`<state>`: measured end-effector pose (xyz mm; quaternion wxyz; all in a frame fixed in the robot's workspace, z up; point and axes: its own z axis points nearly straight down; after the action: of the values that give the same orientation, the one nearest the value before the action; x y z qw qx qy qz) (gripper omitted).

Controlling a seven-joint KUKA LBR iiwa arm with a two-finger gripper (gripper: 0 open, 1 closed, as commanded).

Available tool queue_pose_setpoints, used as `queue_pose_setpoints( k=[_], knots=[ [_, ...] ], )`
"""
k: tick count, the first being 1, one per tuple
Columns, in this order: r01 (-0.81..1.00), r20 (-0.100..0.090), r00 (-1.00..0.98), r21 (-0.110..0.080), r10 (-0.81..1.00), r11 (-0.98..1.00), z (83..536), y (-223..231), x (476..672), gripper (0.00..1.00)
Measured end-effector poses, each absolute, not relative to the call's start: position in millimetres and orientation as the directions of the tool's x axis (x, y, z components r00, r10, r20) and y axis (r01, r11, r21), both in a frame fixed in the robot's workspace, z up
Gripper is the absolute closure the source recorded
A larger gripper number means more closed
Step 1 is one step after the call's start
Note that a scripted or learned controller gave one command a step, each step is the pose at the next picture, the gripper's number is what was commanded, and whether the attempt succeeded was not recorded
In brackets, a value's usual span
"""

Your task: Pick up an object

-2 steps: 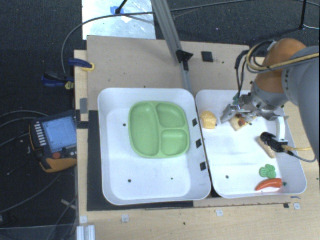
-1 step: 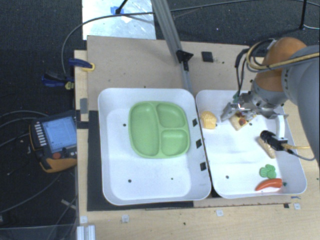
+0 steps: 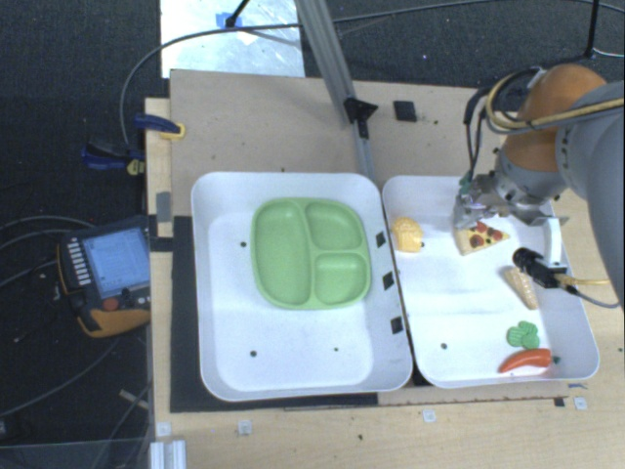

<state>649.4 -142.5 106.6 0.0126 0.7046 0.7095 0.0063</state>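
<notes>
We see the pizza slice (image 3: 481, 236) in the right bin (image 3: 586, 360), just below the jaws (image 3: 476, 206). Whether they are spread or pressed together we cannot tell; the wrist hides them.

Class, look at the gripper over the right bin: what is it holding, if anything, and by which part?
It cannot be told. The gripper sits at the pizza slice in the right bin, by the slice's upper edge, but a grasp isn't visible.

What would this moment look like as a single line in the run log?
end effector over right bin, at pizza slice | grasp: unconfirmed | bun, cone, broccoli, sausage untouched | green tray in left bin
</notes>
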Motion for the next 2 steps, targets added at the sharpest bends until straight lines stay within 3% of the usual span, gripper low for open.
queue_pose_setpoints(
  k=[1, 2],
  knots=[
    [1.0, -0.002, -0.001, 0.008, 1.0, 0.001, 165, -149, 643.6, 1.0],
    [1.0, -0.002, -0.004, 0.008, 1.0, 0.004, 211, -153, 650.0, 1.0]
  ],
)
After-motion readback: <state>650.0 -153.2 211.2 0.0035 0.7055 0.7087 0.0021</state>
